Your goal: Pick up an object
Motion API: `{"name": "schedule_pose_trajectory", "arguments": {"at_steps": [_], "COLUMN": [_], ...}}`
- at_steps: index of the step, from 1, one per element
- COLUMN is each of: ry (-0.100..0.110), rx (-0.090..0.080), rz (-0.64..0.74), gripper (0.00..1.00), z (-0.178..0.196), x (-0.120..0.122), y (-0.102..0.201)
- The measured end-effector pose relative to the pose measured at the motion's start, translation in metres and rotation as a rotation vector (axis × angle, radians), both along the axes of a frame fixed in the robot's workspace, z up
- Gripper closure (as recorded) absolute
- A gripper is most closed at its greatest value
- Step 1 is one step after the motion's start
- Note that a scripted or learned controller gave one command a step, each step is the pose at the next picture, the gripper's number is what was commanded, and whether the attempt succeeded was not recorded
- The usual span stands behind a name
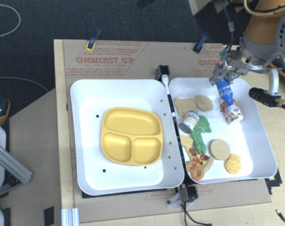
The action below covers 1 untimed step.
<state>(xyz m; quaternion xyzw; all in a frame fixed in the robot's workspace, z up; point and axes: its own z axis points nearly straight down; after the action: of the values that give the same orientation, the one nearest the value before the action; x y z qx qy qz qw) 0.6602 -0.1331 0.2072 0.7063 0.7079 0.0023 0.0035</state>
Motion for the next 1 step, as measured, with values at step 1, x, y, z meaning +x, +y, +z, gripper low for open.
{"name": "schedule_pose_trajectory", "arguments": {"at_steps": [1], "ry": [0.003], "rx": [0.0], "rz": [-0.001], "gripper": [1.0], "z": [0.0193], "x": [0.001], "y": [0.0002]}}
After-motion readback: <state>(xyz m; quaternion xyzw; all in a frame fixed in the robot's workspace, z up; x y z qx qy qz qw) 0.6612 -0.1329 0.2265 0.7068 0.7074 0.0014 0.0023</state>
